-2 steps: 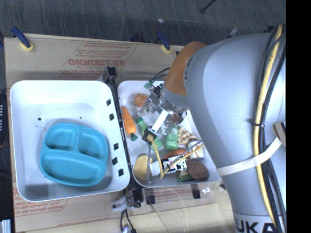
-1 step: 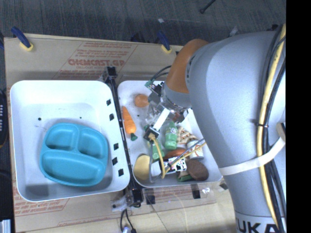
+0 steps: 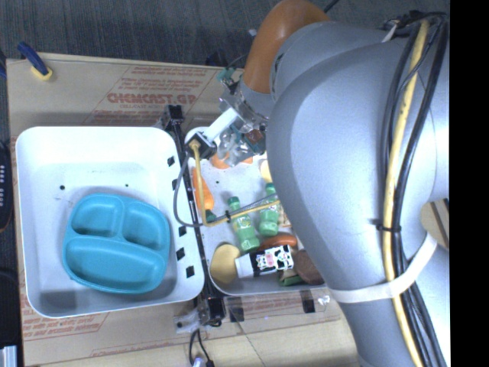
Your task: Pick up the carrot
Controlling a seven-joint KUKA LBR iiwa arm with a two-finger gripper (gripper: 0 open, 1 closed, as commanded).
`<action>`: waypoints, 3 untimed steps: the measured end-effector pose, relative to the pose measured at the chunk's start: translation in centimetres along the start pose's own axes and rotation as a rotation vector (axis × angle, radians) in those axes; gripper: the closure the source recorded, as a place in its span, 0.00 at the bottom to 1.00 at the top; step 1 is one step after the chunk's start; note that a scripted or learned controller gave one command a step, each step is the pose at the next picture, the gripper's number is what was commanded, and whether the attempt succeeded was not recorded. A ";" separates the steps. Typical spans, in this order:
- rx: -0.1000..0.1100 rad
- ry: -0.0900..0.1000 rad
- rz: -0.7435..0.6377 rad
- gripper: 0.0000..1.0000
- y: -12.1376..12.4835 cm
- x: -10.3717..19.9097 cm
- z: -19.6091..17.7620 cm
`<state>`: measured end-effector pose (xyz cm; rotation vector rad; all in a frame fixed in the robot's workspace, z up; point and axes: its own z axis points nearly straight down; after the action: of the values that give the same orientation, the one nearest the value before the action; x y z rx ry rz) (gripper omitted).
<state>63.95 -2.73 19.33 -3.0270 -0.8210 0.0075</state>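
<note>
Arm point(image 3: 344, 174): grey bulk covers most of the right half of the view, orange band point(image 3: 267, 40) at the far end above the wrist. Cables point(image 3: 405, 128) run along its right side. It hangs over the right bin and hides most of it.

Left bin point(image 3: 46, 151): white, holds a blue sectioned tray point(image 3: 116, 243) lying toward its near left. Three compartments visible in the tray.

Right bin point(image 3: 229, 176): only a strip along its left wall shows past the arm. Contents crowded toward the near end.

Cardboard point(image 3: 145, 90) under both bins, red print on it. A blue and yellow item point(image 3: 34, 61) lies at its far left corner.

Gripper point(image 3: 229, 140): low over the far end of the right bin, just right of the divider between bins. Cannot tell how it is set; the metal parts blur together there. An orange patch point(image 3: 220, 161) sits just under it, identity unclear.

Carrot point(image 3: 202, 189): slim, orange, lying lengthwise along the left wall of the right bin, just near of the gripper. No contact with the gripper can be made out.

Green bottles point(image 3: 256, 224): middle of the visible strip, right of the carrot.

White bottle point(image 3: 263, 262), black label, lying on its side near the bin's near wall; a tan round object point(image 3: 224, 261) touches its left end.
</note>
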 end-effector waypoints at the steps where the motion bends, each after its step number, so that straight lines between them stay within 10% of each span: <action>1: 0.002 0.004 0.053 1.00 -9.4 1.6 -8.7; 2: 0.001 -0.008 -0.017 1.00 -19.8 5.8 -4.0; 3: -0.005 -0.003 0.234 1.00 -15.0 5.1 -5.9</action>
<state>60.84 12.80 25.28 -3.1086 -0.4626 0.0106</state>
